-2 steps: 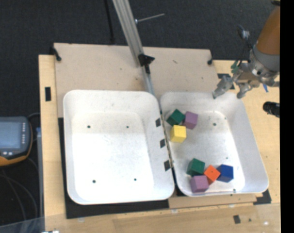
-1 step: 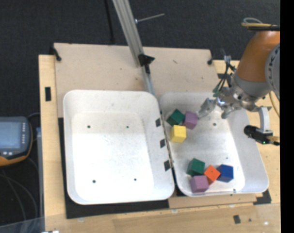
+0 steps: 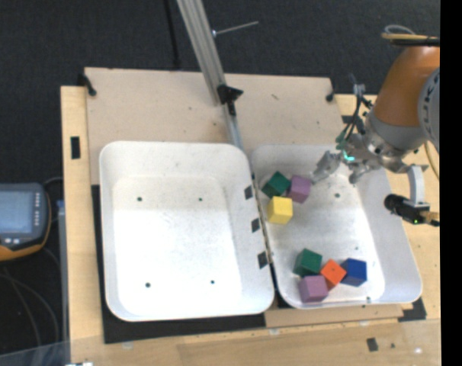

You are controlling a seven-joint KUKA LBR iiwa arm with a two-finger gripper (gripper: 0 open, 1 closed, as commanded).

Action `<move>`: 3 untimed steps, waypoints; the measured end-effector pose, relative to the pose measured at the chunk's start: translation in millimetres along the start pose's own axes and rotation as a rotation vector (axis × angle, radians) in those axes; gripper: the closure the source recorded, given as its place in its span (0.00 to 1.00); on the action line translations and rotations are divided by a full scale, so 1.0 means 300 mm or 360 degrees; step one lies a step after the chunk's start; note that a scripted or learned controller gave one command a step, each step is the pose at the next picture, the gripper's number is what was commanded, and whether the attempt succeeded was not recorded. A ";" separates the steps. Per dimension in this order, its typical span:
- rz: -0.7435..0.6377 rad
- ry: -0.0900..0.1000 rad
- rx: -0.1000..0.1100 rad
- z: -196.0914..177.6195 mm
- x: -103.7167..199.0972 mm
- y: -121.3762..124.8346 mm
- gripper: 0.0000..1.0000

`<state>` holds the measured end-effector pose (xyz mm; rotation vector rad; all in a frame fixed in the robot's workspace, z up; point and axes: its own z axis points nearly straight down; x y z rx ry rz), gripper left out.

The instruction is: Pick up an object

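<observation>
The right bin (image 3: 391,258) holds several small cubes. Near its left wall a green cube (image 3: 277,184), a purple cube (image 3: 299,188) and a yellow cube (image 3: 280,210) sit close together. At the front lie another green cube (image 3: 308,262), an orange cube (image 3: 333,271), a blue cube (image 3: 354,271) and a second purple cube (image 3: 312,288). My gripper (image 3: 342,171) hangs over the back of this bin, right of the upper purple cube. It is open, with nothing between its fingers.
The left bin (image 3: 178,227) lies beside the right one. A slanted aluminium post (image 3: 204,44) rises from behind the bins. A grey handheld device (image 3: 14,216) rests off the bench at the far left.
</observation>
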<state>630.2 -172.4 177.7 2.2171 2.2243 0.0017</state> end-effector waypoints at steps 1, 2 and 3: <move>0.0004 -0.0001 -0.0001 0.000 -0.001 0.000 0.00; 0.0008 0.0000 -0.0001 0.000 -0.002 0.000 0.00; 0.0009 0.0000 -0.0001 0.000 -0.002 0.000 0.00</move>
